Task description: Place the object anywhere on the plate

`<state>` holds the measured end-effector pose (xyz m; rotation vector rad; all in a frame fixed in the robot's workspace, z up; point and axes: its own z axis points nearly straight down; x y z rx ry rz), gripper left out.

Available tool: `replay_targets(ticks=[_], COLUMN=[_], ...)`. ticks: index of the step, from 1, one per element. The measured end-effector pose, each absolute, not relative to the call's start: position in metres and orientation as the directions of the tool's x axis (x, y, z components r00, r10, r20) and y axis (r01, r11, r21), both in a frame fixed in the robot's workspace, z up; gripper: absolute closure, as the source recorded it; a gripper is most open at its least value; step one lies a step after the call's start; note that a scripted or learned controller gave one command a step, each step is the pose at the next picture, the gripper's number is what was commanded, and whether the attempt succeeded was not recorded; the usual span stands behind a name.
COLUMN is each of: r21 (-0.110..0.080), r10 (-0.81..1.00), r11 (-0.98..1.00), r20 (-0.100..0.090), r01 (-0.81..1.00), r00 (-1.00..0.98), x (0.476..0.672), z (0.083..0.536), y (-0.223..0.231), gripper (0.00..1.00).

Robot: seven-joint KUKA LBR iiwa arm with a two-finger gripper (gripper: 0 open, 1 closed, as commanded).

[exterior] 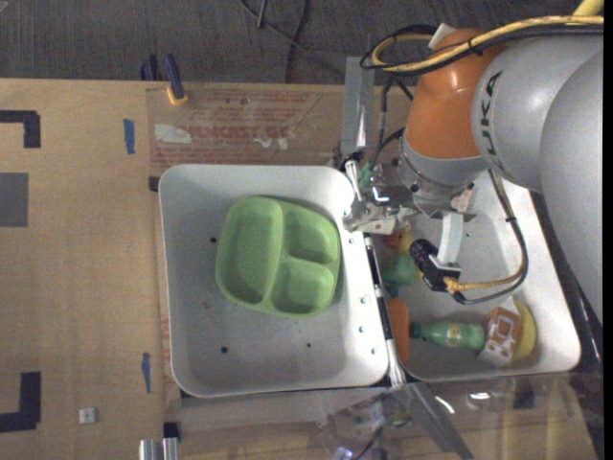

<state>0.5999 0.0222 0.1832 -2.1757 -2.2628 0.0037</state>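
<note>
Camera view shows a green divided plastic plate [279, 255] in the left white bin [192, 353]. In the right white bin [560, 338] lie a green bottle [450, 333], an orange carrot [398, 329] and a yellow banana [524, 326]. Whether the hand [378, 211] above its near-left corner is spread, I cannot tell.

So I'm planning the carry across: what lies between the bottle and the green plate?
In the camera view, an orange carrot-like piece lies just left of the bottle, then the bins' adjoining rims, then bare white bin floor up to the green plate.
</note>
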Motion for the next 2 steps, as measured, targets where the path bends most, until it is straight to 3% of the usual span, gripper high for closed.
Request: replay_targets(ticks=[1, 2], r21=[0.001, 0.001], r10=[0.983, 0.983], r11=[0.186, 0.186], r20=[-0.001, -0.001], r01=[0.983, 0.983], r00=[-0.186, -0.186], x=[0.6389, 0.6390], z=[0.1737, 0.1740], y=[0.0953, 0.0953], gripper=[1.00, 0.00])
